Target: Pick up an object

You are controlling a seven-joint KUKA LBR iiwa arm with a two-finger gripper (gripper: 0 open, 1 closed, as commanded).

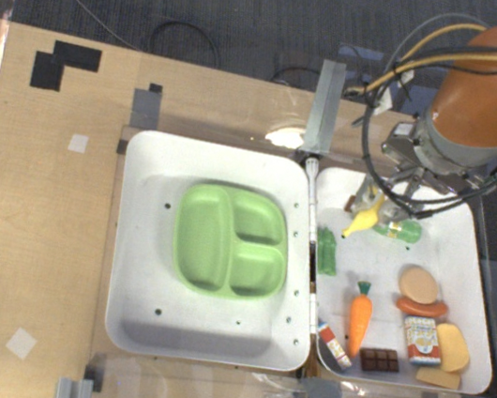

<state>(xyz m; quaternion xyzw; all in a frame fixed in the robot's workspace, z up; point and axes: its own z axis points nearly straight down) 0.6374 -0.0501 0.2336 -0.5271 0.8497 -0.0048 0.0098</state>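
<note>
I have the gripper (389, 201) low over the small yellow plastic banana (360, 221) at the far end of the right white bin (481, 282) — whether it grips, I cannot tell — so nothing looks lifted yet.

Two bins side by side on the bench (42, 233). Left bin (128, 315) holds a divided tray (227, 239). Right bin (486, 283) — banana (359, 222) and bottle (400, 231) far; carrot (358, 319) centre; chocolate bar (379, 361) near edge.
</note>
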